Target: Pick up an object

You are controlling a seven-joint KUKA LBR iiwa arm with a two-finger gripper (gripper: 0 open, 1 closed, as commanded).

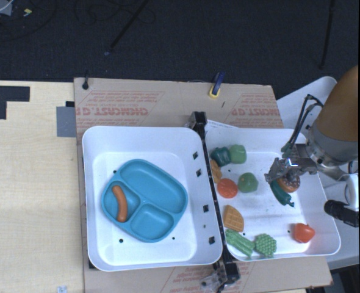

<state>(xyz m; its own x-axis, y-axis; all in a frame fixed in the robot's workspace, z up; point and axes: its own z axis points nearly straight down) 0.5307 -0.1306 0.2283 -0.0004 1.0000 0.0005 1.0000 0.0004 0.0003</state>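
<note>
The end effector (284, 177) is in the right bin (326, 240), clenched on a dark green toy (284, 195), right of the small green ball (248, 182).

Dark teal toy (283, 195) with orange bit, tilted, in the right bin (326, 237)

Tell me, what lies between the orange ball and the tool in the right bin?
In the camera view, one green round piece lies between the orange ball and the tool; the rest of that stretch is bare white bin floor.
</note>
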